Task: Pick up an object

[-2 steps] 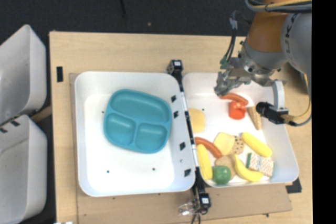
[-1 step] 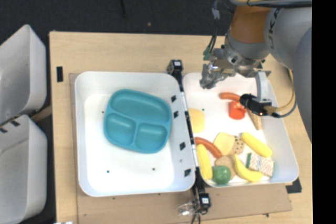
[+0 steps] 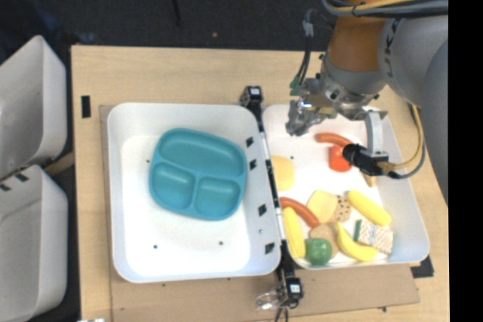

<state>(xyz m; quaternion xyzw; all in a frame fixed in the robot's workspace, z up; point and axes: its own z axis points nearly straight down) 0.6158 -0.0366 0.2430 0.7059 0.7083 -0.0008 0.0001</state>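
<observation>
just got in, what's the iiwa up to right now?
It's working over the right bin, the one holding the toy food. The tool sits low at that bin's far left corner, over bare white floor, with nothing visibly between its fingers. The food is piled toward the near end: bananas, a green apple, a red sausage, cheese-like yellow pieces. A red-orange piece lies closest to the tool. The left bin holds a teal divided plate. No pick yet.

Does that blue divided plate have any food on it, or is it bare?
Bare. The blue plate lies flat in the left bin with all three compartments showing plain blue; the toy food is piled in the right bin.
</observation>
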